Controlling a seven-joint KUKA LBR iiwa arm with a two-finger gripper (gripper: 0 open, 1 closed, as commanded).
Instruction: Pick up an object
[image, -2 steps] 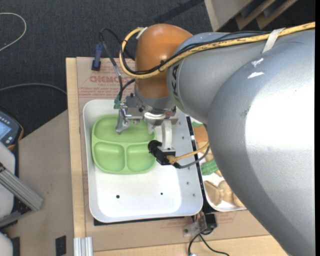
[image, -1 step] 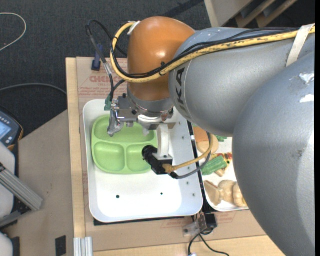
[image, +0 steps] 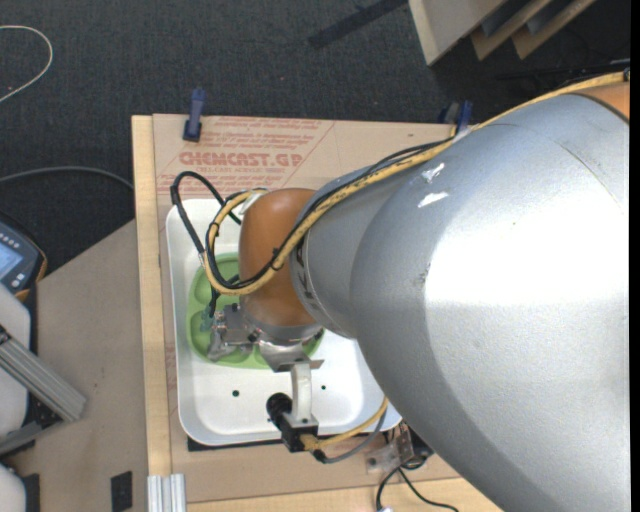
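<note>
The grey arm is seen nearest, its orange band lowered over the left bin, where a green object lies partly hidden beneath the wrist; the gripper's state cannot be told.

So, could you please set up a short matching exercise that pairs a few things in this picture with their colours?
Things:
1. bin
2. object in the bin
3. band above the wrist
4. clip at the board's far edge

Colours:
a. blue
b. white
c. orange
d. green

Pairs: 1-b, 2-d, 3-c, 4-a
</note>
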